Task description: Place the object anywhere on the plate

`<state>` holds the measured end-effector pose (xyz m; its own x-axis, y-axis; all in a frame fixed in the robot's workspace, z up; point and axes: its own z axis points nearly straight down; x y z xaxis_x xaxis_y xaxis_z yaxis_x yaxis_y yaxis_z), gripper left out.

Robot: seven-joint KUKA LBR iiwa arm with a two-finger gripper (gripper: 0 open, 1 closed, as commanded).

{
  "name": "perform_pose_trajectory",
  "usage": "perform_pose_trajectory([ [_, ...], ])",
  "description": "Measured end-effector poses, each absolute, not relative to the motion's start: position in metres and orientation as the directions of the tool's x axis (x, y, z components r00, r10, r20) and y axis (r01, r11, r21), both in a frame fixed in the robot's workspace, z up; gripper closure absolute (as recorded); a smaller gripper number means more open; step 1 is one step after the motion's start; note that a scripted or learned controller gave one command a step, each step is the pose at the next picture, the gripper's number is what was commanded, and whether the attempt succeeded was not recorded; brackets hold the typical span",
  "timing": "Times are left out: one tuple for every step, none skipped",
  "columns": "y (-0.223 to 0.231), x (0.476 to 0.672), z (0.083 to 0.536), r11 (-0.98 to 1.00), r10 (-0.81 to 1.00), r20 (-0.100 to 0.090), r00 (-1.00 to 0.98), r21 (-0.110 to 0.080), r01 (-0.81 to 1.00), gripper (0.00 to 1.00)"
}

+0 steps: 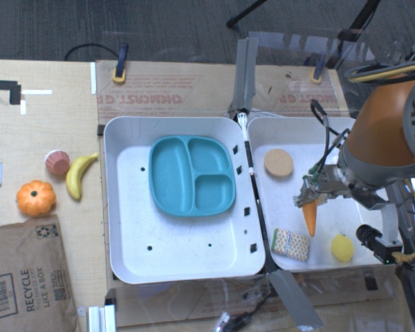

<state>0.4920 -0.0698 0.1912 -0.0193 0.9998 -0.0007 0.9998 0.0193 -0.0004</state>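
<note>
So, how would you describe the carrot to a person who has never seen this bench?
Look in the right white bin, beside the bin holding the blue plate. Near its middle, at the gripper, lies the carrot: an orange cone pointing towards the camera. The round cookie, the lemon and the packet nearby are not pointed.

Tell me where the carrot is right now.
The carrot is in the right bin, point downward at the gripper, between the round cracker above and the lemon below right.

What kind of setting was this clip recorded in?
Most likely a robotics lab bench set up for pick-and-place trials: two white bins clamped side by side, toy food such as a carrot and banana, and stand legs on grey carpet.
</note>
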Motion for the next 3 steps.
perform_pose_trajectory([
  [0.013, 0.609, 0.22, 0.126, 0.992, -0.002, -0.126, -0.002, 0.992, 1.0],
  [0.097, 0.581, 0.19, 0.158, 0.987, -0.001, -0.158, -0.005, 0.987, 1.0],
  [0.096, 0.581, 0.19, 0.158, 0.987, -0.002, -0.158, -0.005, 0.987, 0.0],
])
